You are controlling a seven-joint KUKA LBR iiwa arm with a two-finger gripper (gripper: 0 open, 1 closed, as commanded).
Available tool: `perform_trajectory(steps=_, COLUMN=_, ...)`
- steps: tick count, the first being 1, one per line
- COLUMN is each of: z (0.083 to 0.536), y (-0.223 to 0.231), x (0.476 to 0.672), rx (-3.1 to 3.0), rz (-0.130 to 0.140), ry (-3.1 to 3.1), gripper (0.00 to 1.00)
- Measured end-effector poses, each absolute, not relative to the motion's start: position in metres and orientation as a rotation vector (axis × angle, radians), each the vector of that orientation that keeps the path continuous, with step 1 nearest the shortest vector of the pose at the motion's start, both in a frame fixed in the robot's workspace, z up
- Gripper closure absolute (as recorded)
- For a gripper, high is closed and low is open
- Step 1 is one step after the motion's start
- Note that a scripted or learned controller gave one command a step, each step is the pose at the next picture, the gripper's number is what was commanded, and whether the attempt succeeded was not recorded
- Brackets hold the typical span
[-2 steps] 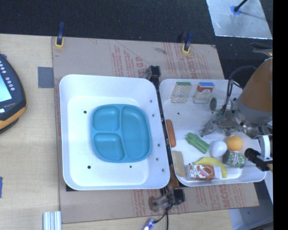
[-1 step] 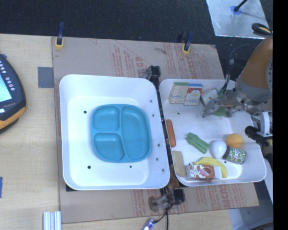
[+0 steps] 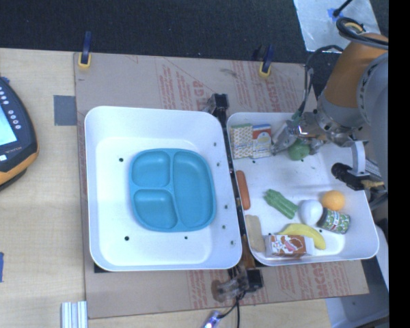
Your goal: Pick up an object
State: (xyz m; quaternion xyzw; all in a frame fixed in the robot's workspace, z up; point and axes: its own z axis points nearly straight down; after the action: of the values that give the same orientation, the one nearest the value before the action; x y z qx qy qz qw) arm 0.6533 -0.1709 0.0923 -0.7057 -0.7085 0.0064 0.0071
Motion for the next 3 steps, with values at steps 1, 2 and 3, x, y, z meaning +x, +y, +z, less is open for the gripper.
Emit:
perform_trajectory(steps=1, z=0.089, y=-0.186, x=0.652, rx=-2.200, rz=0.020, ry=-2.211, gripper=0.00)
perform_trajectory(steps=2, z=0.089, y=-0.192, x=0.652, rx=-2.199, rz=0.021, ry=-2.211, gripper=0.00)
perform_trajectory(steps=3, z=0.093, y=-0.145, x=0.656, rx=-2.223, rz=0.009, ry=-2.226, gripper=0.00)
